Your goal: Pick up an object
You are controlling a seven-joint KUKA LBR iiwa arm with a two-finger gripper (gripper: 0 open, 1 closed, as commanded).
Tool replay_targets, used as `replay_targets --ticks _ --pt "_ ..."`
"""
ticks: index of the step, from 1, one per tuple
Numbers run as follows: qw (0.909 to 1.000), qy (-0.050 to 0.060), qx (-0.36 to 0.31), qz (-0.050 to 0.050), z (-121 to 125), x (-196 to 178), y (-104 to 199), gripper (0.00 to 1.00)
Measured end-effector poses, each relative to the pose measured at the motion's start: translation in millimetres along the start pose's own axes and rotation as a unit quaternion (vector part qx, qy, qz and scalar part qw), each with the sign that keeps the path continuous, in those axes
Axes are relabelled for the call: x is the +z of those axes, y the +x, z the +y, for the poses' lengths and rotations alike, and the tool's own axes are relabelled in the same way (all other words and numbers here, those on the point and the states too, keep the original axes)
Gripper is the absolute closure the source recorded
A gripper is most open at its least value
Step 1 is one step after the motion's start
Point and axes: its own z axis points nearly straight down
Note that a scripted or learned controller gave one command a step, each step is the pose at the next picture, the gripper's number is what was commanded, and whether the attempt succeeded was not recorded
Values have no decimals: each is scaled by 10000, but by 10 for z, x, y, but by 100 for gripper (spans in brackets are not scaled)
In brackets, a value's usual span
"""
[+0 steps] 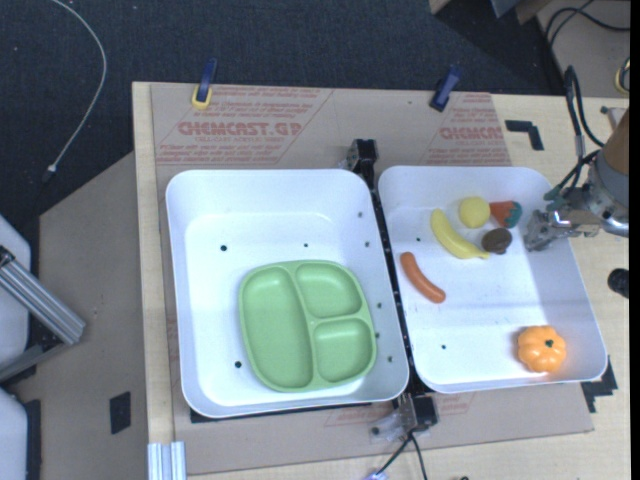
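The right bin (560, 298) holds several toy foods. A yellow banana (455, 236) lies near its back, with a yellow lemon (473, 211), a red and green piece (505, 211) and a brown lump (496, 239) close around it. An orange sausage (423, 276) lies nearer the left wall. A small orange pumpkin (541, 349) sits in the front right corner. My gripper (543, 228) is at the bin's right wall, just right of the brown lump, with nothing seen in its hold.
The left bin (200, 268) holds a green three-part plate (305, 323). The two bins meet at a black clamp (363, 154) at the back. Blue clips (445, 86) pin the cardboard base at its far edge.
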Motion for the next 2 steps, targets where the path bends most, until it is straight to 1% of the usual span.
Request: replay_targets --ticks 1,2 --pt "10000 -6 -2 -3 85 -459 -19 100" --pt "10000 39 -19 26 72 -369 478 100"
